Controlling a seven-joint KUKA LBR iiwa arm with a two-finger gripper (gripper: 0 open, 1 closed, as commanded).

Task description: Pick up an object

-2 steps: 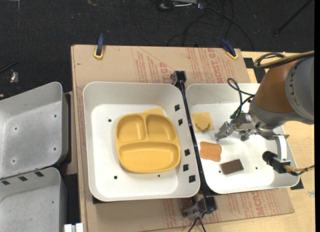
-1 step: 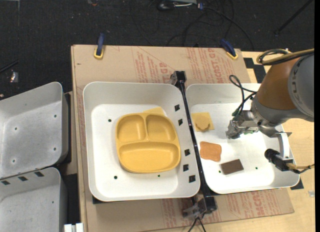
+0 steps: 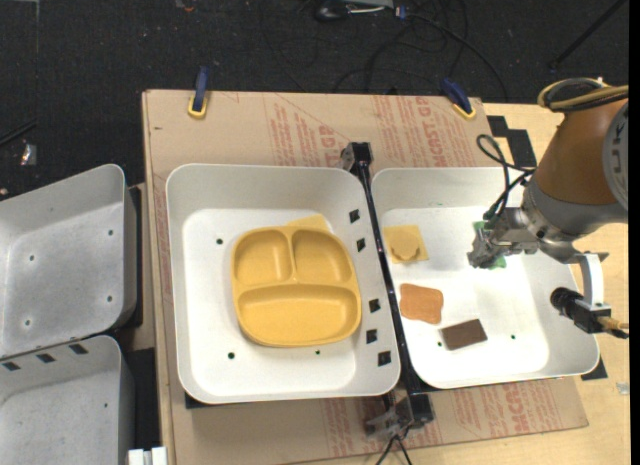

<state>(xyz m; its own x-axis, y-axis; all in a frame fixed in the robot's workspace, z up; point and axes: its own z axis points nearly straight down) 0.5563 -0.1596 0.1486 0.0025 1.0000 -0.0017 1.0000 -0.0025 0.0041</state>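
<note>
1. Dark speckled flooring (image 3: 80,63) is seen around a bench topped with printed cardboard (image 3: 300,123), on which two shallow white bins are set side by side.
2. Two clamps with yellow and blue handles (image 3: 199,98) are fixed at the far edge of the cardboard, one toward 11 o'clock and the other toward 1 o'clock.
3. A yellow divided tray (image 3: 296,287) is laid in the left bin (image 3: 200,203), and most of that bin's floor is covered by it.
4. Three small objects are found in the right bin (image 3: 560,353): a pale yellow piece (image 3: 405,244) at 9 o'clock near the divider, an orange piece (image 3: 421,303) just below it toward 7 o'clock, and a dark brown block (image 3: 463,334) at 6 o'clock, just beside the orange one.
5. The arm (image 3: 585,168) is brought in from 3 o'clock, and the gripper (image 3: 489,253) is held over the middle of the right bin, well apart from all three objects.
6. Something green is glimpsed at the gripper's tip, but it cannot be told how far the tool is parted or whether anything is gripped.
</note>
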